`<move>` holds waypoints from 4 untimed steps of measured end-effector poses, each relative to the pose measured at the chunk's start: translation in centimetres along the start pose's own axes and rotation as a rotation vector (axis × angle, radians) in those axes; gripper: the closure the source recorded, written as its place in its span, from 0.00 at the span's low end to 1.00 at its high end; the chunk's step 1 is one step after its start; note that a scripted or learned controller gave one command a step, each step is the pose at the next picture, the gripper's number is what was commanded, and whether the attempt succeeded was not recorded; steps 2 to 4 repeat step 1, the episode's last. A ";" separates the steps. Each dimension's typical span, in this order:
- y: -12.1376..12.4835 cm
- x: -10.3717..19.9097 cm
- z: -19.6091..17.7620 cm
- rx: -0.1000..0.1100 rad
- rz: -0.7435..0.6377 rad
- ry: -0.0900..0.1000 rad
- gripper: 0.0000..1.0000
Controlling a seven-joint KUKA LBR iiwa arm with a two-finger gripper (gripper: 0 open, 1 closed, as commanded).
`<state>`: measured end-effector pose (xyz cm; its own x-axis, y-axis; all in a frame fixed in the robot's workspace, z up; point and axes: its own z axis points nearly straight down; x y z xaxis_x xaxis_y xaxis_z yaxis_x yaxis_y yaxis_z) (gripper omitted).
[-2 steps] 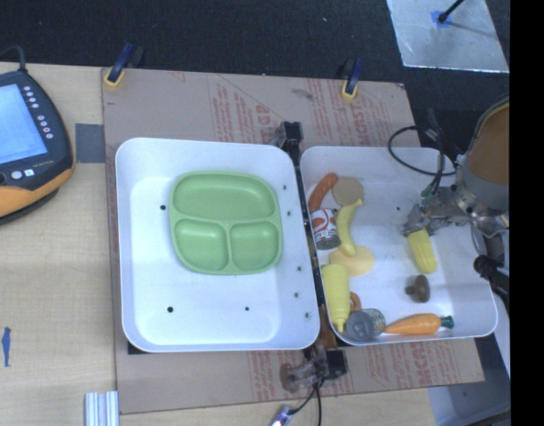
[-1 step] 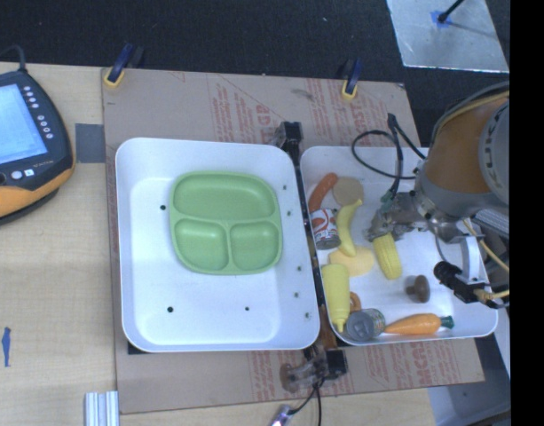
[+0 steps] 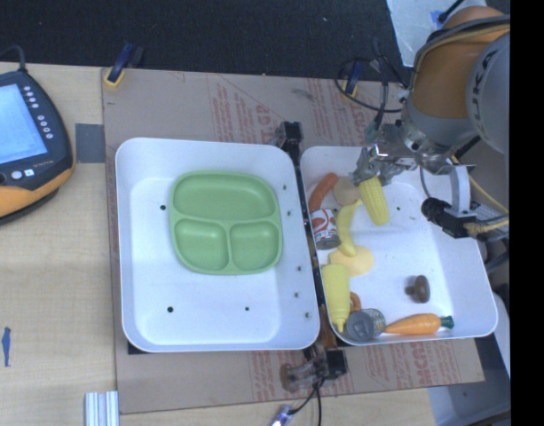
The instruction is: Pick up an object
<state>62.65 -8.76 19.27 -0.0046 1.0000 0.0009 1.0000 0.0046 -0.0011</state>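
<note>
I am watching the gripper [image 3: 374, 169] hanging over the far end of the right bin [image 3: 471, 264], its fingers closing on the top of a yellow corn cob [image 3: 374, 201], which is hanging slanted just above the bin floor. I judge the cob to be a light, stiff plastic toy with a bumpy, fairly slick skin, so gripping across its middle would be steadier than this end hold. The wrist is covering the fingertips, so I cannot tell how deep the grip goes. Beside it, a pale banana-like piece [image 3: 346, 224] and an orange sausage shape [image 3: 322, 191] are overlapping, their outlines hard to separate.
</note>
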 end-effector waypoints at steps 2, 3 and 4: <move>-3.0 5.5 -3.0 0.003 0.000 0.001 1.00; -3.0 5.5 -3.0 0.003 0.000 0.001 1.00; -3.0 5.5 -3.0 0.003 0.000 0.001 1.00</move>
